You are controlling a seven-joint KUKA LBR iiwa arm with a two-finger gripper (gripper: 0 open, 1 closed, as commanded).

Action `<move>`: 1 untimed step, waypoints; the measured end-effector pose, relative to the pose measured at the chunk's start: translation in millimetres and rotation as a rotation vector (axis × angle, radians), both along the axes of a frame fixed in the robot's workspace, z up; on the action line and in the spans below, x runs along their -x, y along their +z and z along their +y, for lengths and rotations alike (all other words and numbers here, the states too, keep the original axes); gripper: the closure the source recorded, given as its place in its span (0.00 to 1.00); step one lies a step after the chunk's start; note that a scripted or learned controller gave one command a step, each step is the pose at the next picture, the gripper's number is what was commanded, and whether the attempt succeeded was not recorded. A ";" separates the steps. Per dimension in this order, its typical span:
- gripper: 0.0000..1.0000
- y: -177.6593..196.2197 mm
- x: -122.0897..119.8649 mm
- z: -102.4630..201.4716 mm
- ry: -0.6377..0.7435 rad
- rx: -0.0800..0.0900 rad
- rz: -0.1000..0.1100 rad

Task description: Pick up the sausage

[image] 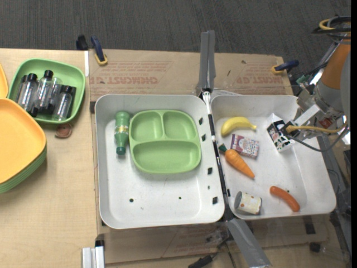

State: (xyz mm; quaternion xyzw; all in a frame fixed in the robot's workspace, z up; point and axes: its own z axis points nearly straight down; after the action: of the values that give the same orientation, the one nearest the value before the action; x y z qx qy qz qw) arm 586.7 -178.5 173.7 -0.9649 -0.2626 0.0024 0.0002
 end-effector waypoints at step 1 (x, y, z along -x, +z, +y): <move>1.00 44.4 83.4 24.4 -0.299 0.000 0.002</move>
State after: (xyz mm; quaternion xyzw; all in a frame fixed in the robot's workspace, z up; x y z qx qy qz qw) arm 503.3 -154.1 218.0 -0.9932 -0.1161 0.0031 0.0007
